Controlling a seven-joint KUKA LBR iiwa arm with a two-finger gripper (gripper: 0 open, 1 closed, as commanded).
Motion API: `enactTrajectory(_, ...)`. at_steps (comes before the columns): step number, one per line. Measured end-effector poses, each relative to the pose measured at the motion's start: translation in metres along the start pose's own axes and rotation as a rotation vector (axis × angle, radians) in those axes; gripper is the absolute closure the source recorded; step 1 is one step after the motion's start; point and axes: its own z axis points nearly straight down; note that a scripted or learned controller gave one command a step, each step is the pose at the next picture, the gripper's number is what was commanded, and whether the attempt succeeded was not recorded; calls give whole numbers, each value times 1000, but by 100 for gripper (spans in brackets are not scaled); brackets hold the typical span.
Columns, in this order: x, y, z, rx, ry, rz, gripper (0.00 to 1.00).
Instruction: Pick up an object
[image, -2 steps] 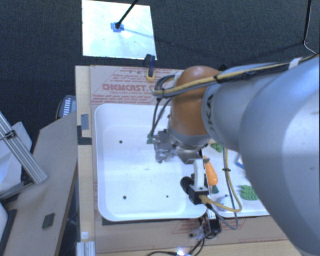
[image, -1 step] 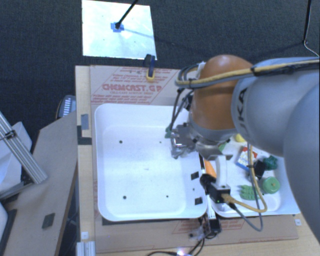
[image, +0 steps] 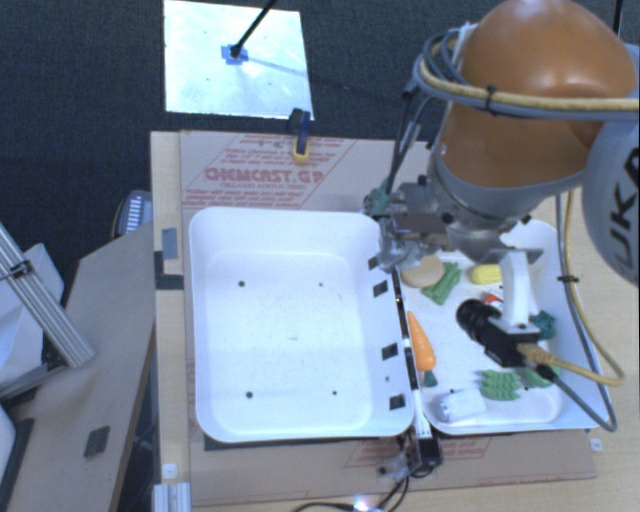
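Lower the gripper (image: 398, 243), jaw state impossible to tell beneath the wrist, squarely onto the tan round piece (image: 424, 270) at its five o'clock, at ten o'clock in the right bin (image: 560, 400), clear of the green pod (image: 443, 284).

Left white bin (image: 290, 340) beside right bin (image: 560, 400); brown printed board (image: 265, 170) beneath; silver sheet (image: 235, 60) behind.

Glossy white plastic bins (image: 280, 330); glossy orange band (image: 520, 90); matt brown cardboard sheet (image: 270, 170); smooth plastic carrot (image: 421, 341).
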Motion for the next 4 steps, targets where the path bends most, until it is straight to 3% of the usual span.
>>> enactTrajectory(2, -4, 76, -15, 10, -5, 7, 100)
enactTrajectory(3, -33, 6, 5, 17, -4, 8, 100)
enactTrajectory(4, -131, -2, 25, 12, -7, 16, 100)
